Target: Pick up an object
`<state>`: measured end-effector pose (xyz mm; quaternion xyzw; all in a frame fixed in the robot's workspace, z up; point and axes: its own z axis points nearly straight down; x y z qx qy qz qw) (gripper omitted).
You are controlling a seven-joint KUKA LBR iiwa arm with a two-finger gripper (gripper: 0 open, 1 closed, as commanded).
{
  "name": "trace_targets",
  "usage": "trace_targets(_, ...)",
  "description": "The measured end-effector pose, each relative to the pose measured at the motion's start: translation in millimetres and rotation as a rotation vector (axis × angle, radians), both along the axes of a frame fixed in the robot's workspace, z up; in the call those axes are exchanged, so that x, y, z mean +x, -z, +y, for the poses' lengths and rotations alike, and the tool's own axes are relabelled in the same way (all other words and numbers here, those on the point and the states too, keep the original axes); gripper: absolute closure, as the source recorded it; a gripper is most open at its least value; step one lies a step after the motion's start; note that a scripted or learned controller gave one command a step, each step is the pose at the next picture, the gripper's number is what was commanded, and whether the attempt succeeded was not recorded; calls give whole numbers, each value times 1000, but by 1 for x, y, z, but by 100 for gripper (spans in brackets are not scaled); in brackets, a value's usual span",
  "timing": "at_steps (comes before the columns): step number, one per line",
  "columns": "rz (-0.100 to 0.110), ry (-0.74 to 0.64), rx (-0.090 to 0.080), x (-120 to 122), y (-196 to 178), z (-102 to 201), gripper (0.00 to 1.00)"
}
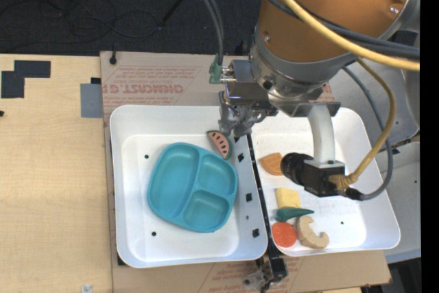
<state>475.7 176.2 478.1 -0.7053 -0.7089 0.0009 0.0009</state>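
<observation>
Camera view: gripper [232, 125] hangs beside watermelon slice [219, 143], above the left bin [130, 182].

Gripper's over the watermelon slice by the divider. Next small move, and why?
Probably descend straight onto the watermelon slice. The gripper hangs just above and right of it, at the left bin's right edge, beside the blue plate. Nothing shows between its fingers, so no grasp yet.

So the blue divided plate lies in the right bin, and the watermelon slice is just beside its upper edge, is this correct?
Not quite. The camera view shows the blue divided plate in the left bin, not the right one. The rest holds: the watermelon slice is just beside the plate's upper edge, under the gripper.
</observation>
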Motion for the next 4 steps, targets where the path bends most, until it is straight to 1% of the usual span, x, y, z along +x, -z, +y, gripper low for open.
trace_targets(1,0,2,-1,0,-4,24,100)
trace_targets(2,-1,2,0,0,-17,52,100)
trace_targets(3,-3,4,1,1,-62,57,100)
trace_targets(4,1,4,-1,1,-59,67,100)
